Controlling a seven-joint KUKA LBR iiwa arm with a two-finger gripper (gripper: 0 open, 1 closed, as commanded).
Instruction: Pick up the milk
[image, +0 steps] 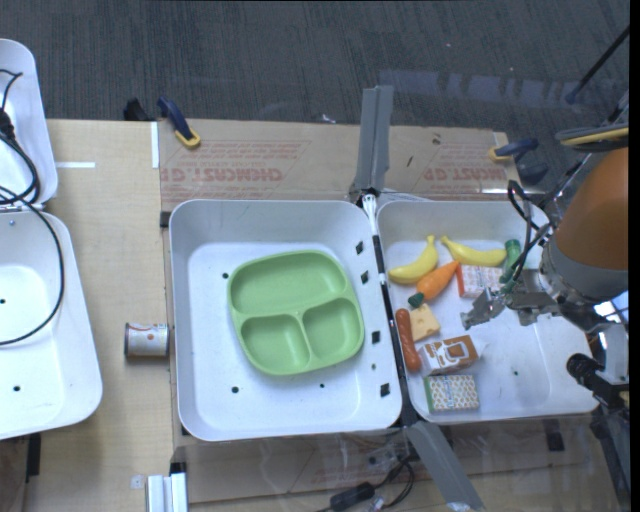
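Currently the gripper (484, 308) sits low over the right bin (560, 385), coming in from the right; fingers look spread apart, nothing between them. Milk carton (448, 352), brown and white, lies flat on the right bin floor just below-left of the gripper, apart from it. Beside the milk: a green-and-tan box (452, 393) just below it, a cheese wedge (425, 322) just above, a red sausage (405, 338) to its left. Further up: carrot (436, 280), two bananas (418, 264) (475, 253), a green item (512, 254) partly hidden by cables. Left bin (200, 380) holds a green divided plate (296, 311). Small can (146, 340) lies on the bench left of that bin.
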